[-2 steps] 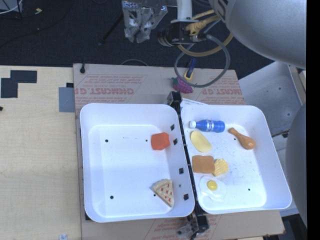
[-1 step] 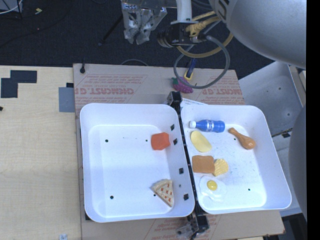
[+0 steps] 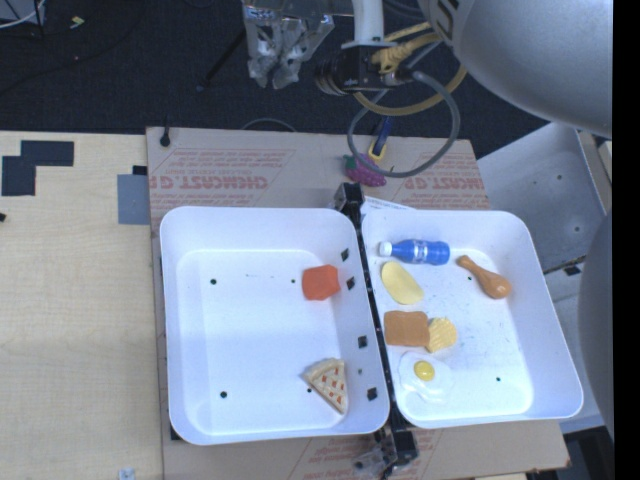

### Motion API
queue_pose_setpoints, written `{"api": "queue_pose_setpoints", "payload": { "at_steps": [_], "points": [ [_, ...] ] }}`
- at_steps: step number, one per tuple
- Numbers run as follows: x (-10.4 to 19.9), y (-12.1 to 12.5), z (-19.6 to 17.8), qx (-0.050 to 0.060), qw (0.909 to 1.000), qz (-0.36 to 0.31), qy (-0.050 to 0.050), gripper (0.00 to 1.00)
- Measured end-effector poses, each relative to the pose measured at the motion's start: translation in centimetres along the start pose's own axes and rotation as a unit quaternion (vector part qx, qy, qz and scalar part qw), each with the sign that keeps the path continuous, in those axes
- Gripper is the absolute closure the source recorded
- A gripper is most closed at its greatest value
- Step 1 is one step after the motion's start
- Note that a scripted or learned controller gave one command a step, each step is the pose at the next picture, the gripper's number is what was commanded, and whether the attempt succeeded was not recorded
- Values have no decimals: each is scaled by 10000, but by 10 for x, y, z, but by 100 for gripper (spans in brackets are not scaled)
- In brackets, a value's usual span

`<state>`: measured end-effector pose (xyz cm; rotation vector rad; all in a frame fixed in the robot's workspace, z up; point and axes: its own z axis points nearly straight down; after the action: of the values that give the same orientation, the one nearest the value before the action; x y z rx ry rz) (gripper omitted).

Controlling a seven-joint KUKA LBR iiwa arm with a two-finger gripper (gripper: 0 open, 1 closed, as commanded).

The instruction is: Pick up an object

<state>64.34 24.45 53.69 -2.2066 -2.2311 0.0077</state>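
My gripper (image 3: 283,56) hangs high above the bench, beyond the far edge of the left bin (image 3: 190,298), well away from every object. In the left bin lie an orange-red block (image 3: 320,282) near the dividing wall and a pie slice (image 3: 329,383) at the near right corner. The right bin (image 3: 545,368) holds a blue bottle (image 3: 420,252) on its side, a yellow oval piece (image 3: 402,282), a brown drumstick (image 3: 485,276), a slice of toast (image 3: 406,328), a ridged yellow chip (image 3: 441,334) and a fried egg (image 3: 424,373).
The grey arm (image 3: 530,28) reaches in from the upper right, with cables (image 3: 400,88) looping below the wrist. A small purple item (image 3: 366,174) lies on the cardboard (image 3: 250,173) behind the bins. Black clips (image 3: 352,200) join the bins along their shared edge.
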Motion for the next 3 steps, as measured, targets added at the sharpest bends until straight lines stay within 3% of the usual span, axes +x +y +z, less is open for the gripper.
{"api": "queue_pose_setpoints", "payload": {
  "at_steps": [1, 2, 3],
  "points": [
    [-2, -30, 239, 73, 9999, 69, -33, 100],
    [0, 3, 125, -77, 10000, 48, 20, 100],
    [-1, 0, 262, 40, 10000, 62, -20, 100]
  ]
}}
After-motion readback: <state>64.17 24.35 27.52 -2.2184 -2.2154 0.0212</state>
